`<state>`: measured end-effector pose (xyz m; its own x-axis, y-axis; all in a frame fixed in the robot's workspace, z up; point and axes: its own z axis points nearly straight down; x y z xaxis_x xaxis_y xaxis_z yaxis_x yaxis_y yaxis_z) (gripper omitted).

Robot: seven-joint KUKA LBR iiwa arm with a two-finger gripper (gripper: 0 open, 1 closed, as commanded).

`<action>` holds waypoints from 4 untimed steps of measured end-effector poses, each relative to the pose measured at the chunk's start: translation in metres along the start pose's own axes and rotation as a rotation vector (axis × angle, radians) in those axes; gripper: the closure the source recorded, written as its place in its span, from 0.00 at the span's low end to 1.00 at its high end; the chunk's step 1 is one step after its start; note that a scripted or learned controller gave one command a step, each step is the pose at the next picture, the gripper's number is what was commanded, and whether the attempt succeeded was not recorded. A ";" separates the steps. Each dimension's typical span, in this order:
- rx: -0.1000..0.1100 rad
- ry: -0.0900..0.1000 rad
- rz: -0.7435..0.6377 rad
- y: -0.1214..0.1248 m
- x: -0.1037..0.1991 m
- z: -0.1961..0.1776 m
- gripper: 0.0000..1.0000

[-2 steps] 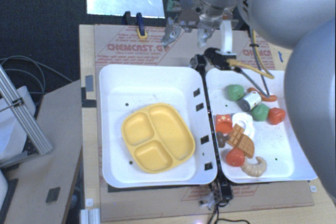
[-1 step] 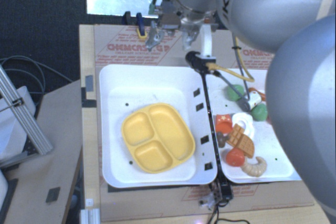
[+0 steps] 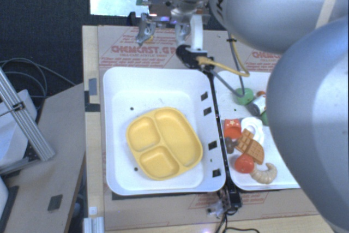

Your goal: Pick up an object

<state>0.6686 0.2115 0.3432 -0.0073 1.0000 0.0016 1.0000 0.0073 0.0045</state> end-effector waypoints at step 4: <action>0.002 -0.001 0.007 -0.052 0.023 0.001 0.00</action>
